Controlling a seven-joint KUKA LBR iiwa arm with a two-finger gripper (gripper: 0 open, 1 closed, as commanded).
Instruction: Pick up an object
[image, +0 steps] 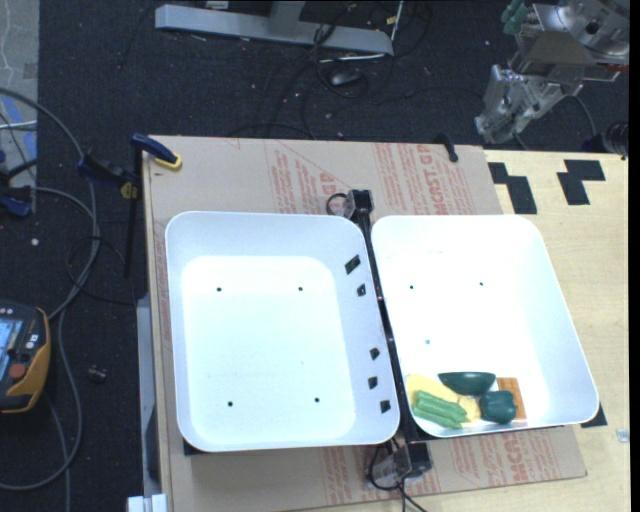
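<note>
The gripper (500, 112) hangs at about one o'clock in the frame, above the dark floor beyond the bench's far edge, well apart from both bins; whether its jaws are apart or together I cannot tell; nothing shows between them. The right bin (520, 260) lies at about six o'clock from it; the objects crowd that bin's near edge, at its six o'clock: a dark green bowl (467, 381), a teal lump (498, 406) just beside it, a ridged green piece (438, 409) lying on a yellow piece (428, 386), and an orange block (510, 386) behind the lump. The left bin (262, 330) sits at nine o'clock of the right one, their rims touching.
</note>
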